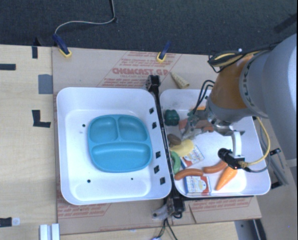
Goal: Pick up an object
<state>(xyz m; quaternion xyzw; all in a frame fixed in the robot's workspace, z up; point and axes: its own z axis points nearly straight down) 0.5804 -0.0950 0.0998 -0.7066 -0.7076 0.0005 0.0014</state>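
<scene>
Nearest the camera, along the near edge of the right bin (261, 186), lie a small printed carton (196, 184), a reddish sausage (189, 173) and an orange carrot (226, 178), the carrot touching a second orange piece (214, 168) just beyond it. Farther in sit a yellow lemon-like object (183, 147), a green piece (176, 160) tucked against the divider, a flat printed packet (193, 156), a brownish lump (174, 138) and a dark green object (171, 117) near the far left corner.

Reaching in from the right, the arm (239, 91) brings its gripper (191, 126) low over the left half of this bin, just right of the dark green object and just beyond the yellow one. Whether the fingers are open or shut cannot be told; they blur into the clutter, and nothing is clearly seen between them.

Any of these pieces would serve as the object. The yellow one and the brownish lump lie closest to the gripper, so the sensible course looks to be a straight descent onto one of them, centred so that a neighbour is not pinched as well. Crowding is the chief obstacle: the pieces touch or overlap, and the bin's left wall leaves little room on that side.

Over in the left bin (68, 134), a blue divided plate (120, 142) rests well apart from the work.
</scene>
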